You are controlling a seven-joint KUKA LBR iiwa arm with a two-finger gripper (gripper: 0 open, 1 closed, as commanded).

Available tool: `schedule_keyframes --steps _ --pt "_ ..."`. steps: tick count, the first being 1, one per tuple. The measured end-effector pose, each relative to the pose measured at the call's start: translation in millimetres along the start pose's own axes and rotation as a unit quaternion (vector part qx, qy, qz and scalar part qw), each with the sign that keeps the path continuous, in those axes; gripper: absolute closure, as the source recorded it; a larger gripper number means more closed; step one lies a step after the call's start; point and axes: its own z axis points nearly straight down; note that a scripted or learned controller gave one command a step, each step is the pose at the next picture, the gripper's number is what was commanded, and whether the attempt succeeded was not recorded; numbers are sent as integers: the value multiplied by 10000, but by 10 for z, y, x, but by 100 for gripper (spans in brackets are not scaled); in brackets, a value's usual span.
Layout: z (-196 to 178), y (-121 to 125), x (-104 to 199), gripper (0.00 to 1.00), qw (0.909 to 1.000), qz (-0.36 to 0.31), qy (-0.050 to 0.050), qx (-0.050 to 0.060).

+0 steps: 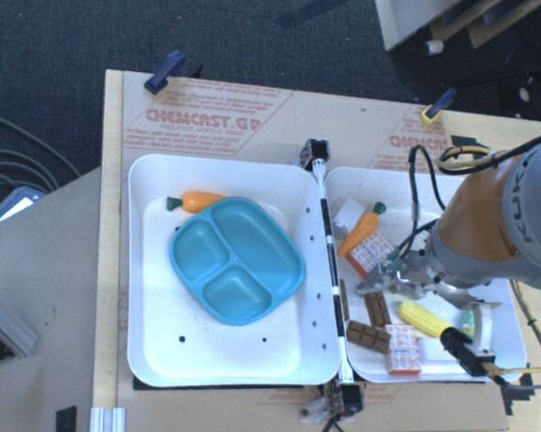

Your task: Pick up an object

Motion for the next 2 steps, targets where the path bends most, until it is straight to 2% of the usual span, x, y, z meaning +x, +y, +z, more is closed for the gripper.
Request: schedule_keyframes --steps 1,2 --pt "-12 1291 -165 0 10000 -10 -9 -19" --pt "-3 1370 53 0 10000 0 -26 49"
